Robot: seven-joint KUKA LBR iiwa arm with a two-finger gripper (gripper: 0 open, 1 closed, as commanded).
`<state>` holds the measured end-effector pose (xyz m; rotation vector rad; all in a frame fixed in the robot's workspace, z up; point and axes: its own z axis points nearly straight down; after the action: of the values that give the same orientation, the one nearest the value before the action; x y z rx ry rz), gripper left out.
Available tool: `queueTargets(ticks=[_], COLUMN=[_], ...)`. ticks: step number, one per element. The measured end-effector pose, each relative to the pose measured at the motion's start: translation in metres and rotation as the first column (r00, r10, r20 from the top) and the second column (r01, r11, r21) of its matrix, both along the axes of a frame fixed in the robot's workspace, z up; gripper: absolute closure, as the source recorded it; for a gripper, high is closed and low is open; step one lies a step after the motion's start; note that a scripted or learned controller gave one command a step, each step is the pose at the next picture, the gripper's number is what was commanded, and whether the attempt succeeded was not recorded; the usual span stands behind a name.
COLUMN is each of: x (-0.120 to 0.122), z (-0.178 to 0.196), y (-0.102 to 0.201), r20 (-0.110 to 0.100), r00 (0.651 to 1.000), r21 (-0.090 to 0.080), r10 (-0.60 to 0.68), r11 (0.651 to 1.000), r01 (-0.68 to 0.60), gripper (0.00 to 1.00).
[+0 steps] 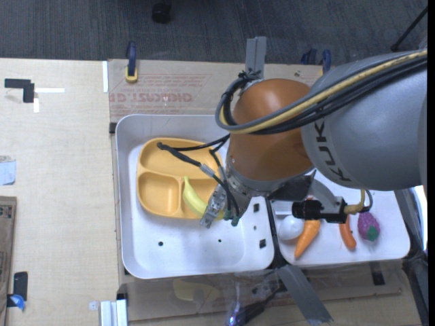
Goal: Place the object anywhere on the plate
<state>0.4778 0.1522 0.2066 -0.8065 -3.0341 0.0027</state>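
My gripper (219,211) hangs over the left bin (183,257), at the lower right corner of the yellow divided plate (160,182). The banana (192,197) lies just beside my fingertips at about ten o'clock, its long axis running from eleven to five, resting on the plate's right compartment. Whether I am pinching it, I cannot tell.

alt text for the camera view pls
The gripper sits at the right edge of a yellow divided plate in the left bin, beside a banana lying on the plate. The right bin holds two carrots, an egg and purple grapes.
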Motion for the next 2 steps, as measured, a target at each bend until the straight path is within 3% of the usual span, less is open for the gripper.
queueTargets(ticks=[1,2], x=[0.000,0.058], z=[0.000,0.082], y=[0.000,-0.102], r20=[0.001,0.006], r00=[1.000,0.920], r21=[0.000,0.000], r10=[0.000,0.393], r11=[1.000,0.920], r01=[0.000,-0.393], gripper=[0.00,0.00])
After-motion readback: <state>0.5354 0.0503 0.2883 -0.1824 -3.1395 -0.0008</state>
